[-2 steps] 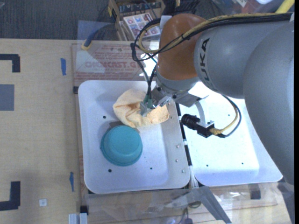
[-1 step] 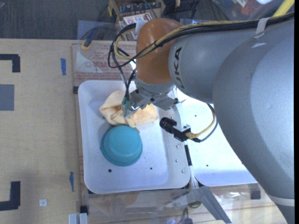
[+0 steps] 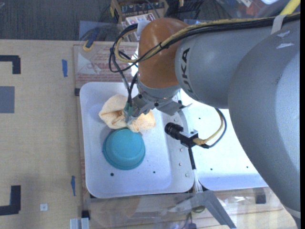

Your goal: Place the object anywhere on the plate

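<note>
A crumpled yellow cloth lies in the back half of the left bin. Just in front of it, touching its edge, sits a round blue plate with a raised rim. My gripper points down onto the cloth's right part, right behind the plate's far rim. Its tip is down at the fabric, and the cloth bunches around it. The big grey arm with its orange band hides the bin's back right corner.
The right bin lies beside the left one, mostly under the arm. Bare white floor of the left bin shows in front of and to the right of the plate. A wooden bench top stretches to the left.
</note>
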Controlling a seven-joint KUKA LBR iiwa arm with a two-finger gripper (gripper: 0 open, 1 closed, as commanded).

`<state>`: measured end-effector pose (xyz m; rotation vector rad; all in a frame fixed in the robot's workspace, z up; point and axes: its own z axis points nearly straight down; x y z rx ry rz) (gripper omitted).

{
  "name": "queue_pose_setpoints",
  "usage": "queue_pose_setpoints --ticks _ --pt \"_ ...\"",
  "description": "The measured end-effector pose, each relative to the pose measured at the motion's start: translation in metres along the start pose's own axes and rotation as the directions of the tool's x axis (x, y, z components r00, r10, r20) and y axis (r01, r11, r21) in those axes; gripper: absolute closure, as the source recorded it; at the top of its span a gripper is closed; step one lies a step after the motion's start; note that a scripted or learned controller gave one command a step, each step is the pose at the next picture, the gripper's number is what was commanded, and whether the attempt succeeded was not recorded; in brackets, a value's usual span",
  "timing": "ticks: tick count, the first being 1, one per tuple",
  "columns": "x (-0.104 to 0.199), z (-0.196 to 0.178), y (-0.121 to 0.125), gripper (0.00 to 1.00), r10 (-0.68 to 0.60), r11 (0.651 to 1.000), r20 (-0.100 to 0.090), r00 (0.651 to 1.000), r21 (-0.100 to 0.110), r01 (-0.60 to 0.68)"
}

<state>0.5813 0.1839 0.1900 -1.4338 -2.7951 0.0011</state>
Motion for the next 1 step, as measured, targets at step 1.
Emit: queue_pose_setpoints --ticks 1 --pt "-0.0001 -0.0002 0.0 0.0 0.0 1.0 0.0 1.0 0.0 0.0"
